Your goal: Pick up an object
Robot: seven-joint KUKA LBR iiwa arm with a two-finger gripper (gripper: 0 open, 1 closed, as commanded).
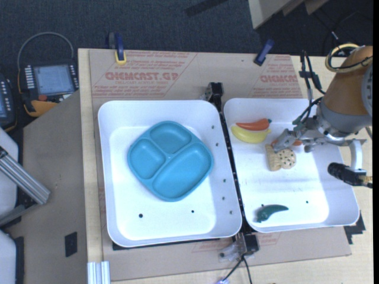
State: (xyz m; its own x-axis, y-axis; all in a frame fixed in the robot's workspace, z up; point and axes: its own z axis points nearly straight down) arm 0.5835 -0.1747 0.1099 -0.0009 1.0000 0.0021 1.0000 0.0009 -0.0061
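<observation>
The right bin (314,188) holds a red chili pepper (253,124) lying against a yellow banana (250,136) at the back left. A tan cookie with dark chips (282,158) lies just in front of them, and a dark teal pepper (271,212) sits near the front edge. My gripper (291,139) is low over the bin, right at the cookie's back edge and to the right of the banana. Nothing is visibly held in it. The grey arm with its orange band (346,99) comes in from the right.
The left bin (112,176) carries a blue divided plate (170,160) in its middle. A black part of the arm's fittings (349,174) hangs over the right bin's right rim. Clamps hold the cardboard-covered bench at the back (120,55).
</observation>
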